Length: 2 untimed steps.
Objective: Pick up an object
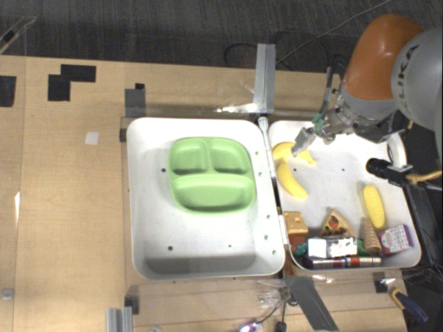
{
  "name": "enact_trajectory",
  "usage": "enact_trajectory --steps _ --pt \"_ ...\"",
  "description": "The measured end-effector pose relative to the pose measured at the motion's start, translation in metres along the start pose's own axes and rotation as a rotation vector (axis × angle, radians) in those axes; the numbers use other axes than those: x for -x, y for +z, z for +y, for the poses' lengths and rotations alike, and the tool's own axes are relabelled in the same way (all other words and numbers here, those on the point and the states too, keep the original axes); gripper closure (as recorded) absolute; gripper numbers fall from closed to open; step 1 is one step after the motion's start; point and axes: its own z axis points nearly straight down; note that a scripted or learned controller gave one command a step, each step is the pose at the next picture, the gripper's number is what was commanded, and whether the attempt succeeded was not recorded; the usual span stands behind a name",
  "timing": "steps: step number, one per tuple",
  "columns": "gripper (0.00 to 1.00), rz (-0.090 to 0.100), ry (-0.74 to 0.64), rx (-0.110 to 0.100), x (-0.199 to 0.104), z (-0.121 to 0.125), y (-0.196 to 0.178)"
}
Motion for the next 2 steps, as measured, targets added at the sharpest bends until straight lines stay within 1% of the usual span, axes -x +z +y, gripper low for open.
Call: enact_trajectory --steps 1,2 --pt "0.0 -0.002 -0.116 0.003 0.037 0.012 0.099" --pt "1.0 -0.002 -0.117 0.01 0.036 0.015 0.085"
